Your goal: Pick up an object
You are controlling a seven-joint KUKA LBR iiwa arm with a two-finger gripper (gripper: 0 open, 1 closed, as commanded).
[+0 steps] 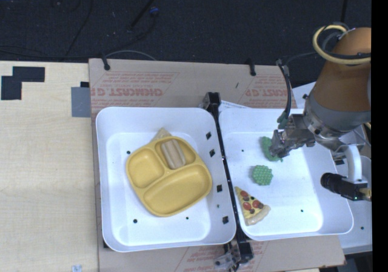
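Reaching in from the right, tool (280,148) low over the right bin (303,219), right at a dark green object (267,146) near the bin's middle. Tips blurred against that object; impossible to say whether apart, together, or clamped on it. Grey arm (339,92) with orange band directly above, hiding much of the bin's right side.

Just below the tool, well clear of it: a round, bumpy green piece (262,174). Nearer the front edge, a toy pizza slice (251,205) lying flat by the bin's left wall. Across the divider, in the left bin (115,143), a yellow divided plate (168,179) carrying a tan, sausage-like piece (174,154) in 1 compartment. Both bins resting on the tabletop (42,168).

Probable step: securing the dark green object. To do it well: centre the object between the tips, sink low enough to catch its body rather than its top edge, close firmly, then lift straight up, watching for a slip before swinging away.
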